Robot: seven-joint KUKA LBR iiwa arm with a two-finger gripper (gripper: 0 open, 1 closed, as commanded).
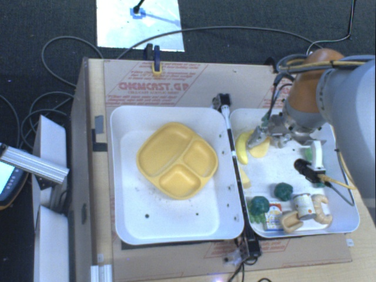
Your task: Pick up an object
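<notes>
1. 2 white bins (126, 175), side by side.
2. 1 yellow divided plate (177, 159), 3 sections.
3. 2 green broccoli-like pcs (258, 204).
4. 1 banana (241, 147).
5. 1 small can (304, 204).

One camera hangs fixed above the counter (176, 81), looking down at a slant, far enough back to take in both white bins (126, 216) and dark floor (47, 10) beyond the claw (261, 135).

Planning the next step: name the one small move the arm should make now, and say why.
Probably a short descent onto the yellow piece. The gripper sits directly over it at the upper left of the right bin, beside the banana, and nothing visibly sits in its grasp yet.
</notes>
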